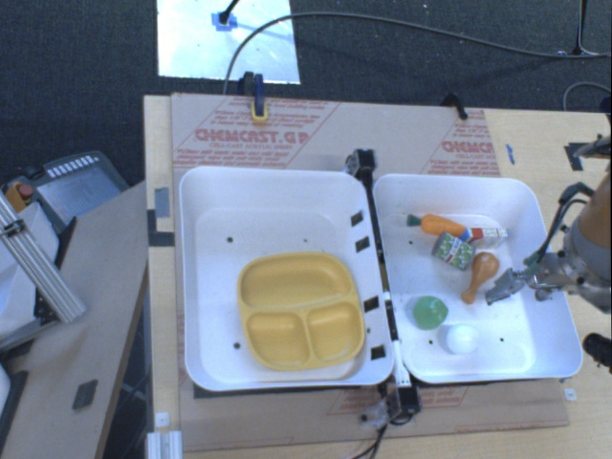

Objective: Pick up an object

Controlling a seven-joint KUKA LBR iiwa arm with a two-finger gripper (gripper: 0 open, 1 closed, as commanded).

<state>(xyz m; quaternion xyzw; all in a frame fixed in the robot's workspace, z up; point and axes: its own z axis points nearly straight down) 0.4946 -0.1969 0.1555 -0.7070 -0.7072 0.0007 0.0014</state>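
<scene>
we count two white bins: a left bin (206, 218) and a right bin (516, 352). we see one yellow divided plate (299, 310) in the left bin. in the right bin we count five small things: one carrot (440, 225), one green carton (452, 251), one wooden spoon (480, 273), one green disc (429, 311), one white ball (461, 338).

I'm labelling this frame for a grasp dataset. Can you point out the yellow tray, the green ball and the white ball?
Yellow tray (287, 280): camera view, on its large upper compartment.
Green ball (429, 311): camera view, on its top middle.
White ball (462, 338): camera view, on its top middle.
</scene>
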